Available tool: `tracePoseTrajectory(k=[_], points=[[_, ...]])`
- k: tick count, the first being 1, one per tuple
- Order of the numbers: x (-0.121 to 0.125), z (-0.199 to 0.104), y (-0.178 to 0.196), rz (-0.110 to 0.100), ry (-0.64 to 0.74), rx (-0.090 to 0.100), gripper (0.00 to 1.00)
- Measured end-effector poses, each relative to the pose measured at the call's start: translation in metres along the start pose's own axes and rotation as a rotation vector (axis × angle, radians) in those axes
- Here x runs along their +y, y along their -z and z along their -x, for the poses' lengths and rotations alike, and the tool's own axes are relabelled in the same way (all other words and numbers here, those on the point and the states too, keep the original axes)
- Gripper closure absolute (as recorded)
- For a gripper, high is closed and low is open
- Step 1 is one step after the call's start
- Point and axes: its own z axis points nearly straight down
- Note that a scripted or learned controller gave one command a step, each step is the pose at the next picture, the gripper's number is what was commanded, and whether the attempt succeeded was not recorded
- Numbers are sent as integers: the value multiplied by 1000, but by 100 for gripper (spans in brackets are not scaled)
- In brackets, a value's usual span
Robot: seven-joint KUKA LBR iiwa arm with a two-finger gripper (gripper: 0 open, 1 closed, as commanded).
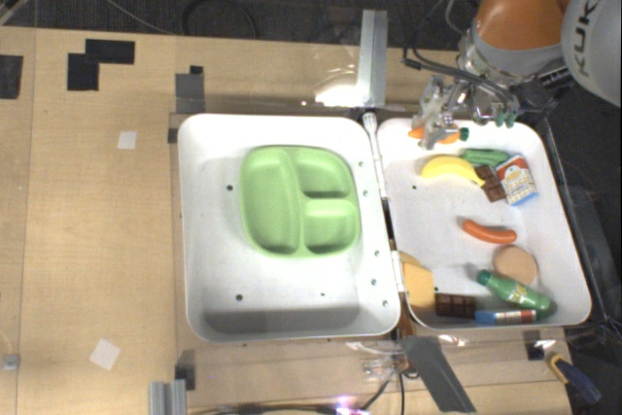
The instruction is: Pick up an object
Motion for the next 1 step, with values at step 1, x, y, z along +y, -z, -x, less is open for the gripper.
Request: tracePoseTrajectory(k=[1], points=[[-2,1,10,-1,-2,-5,100]])
